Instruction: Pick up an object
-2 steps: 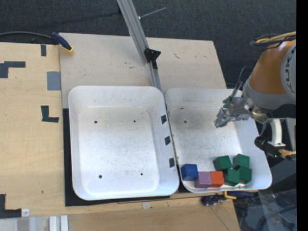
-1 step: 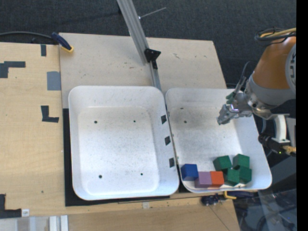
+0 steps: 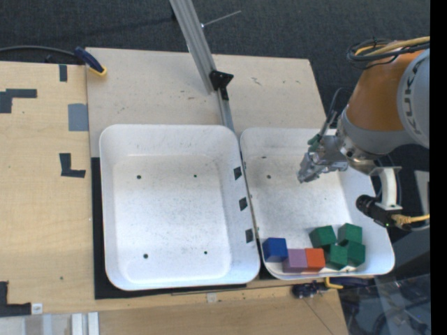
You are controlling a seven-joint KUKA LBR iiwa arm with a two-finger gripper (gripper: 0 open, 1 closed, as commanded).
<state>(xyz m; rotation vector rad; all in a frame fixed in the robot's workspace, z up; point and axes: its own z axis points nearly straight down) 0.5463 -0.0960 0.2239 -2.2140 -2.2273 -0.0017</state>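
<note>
The gripper (image 3: 307, 175) is seen right of centre in the frame, over the upper part of the right bin (image 3: 293, 208); whether its jaws are open or closed cannot be told. The blocks are gathered well below it at the bin's lower edge: a blue cube (image 3: 275, 248), a purple block (image 3: 297, 259) touching an orange block (image 3: 315, 258), and green blocks (image 3: 340, 243) at the lower right; the left bin (image 3: 167, 208) is seen at the frame's centre.

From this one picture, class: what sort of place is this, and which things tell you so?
Probably a robotics lab bench set up for grasping trials. A grey and orange robot arm reaches over two white bins, and small coloured blocks sit clustered in the right bin's near corner.
</note>
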